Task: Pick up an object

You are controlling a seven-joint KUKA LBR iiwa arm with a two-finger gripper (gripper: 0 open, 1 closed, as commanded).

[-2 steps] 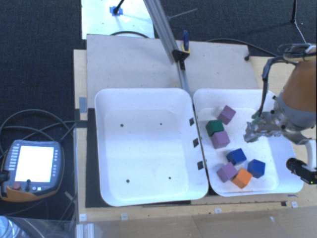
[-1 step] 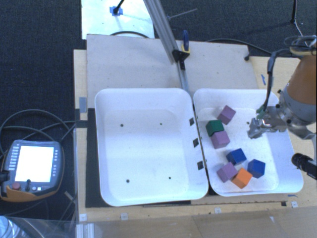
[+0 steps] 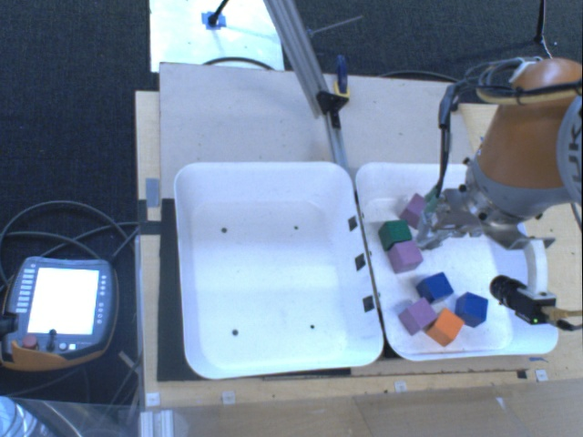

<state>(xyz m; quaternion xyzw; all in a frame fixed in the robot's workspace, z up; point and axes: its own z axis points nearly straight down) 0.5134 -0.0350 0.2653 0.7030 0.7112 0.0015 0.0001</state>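
The right bin (image 3: pixel 383 330) holds several small blocks. A green block (image 3: pixel 394 234) lies near the divider, with a purple block (image 3: pixel 405 257) just below it and another purple block (image 3: pixel 414 209) above it. Lower down lie two blue blocks (image 3: pixel 435 287) (image 3: pixel 472 309), an orange block (image 3: pixel 444 327) and a purple block (image 3: pixel 417 316). My gripper (image 3: pixel 434 228) hangs over the upper part of this bin, right beside the green and upper purple blocks. The grey wrist and orange band (image 3: pixel 528 144) rise behind it.
The left bin (image 3: pixel 273 271) sits beside the right one, split by a ridge with black clips (image 3: pixel 360 262). A metal pole (image 3: pixel 301 48) slants across the back board. A teach pendant (image 3: pixel 59 312) lies on the floor at the left.
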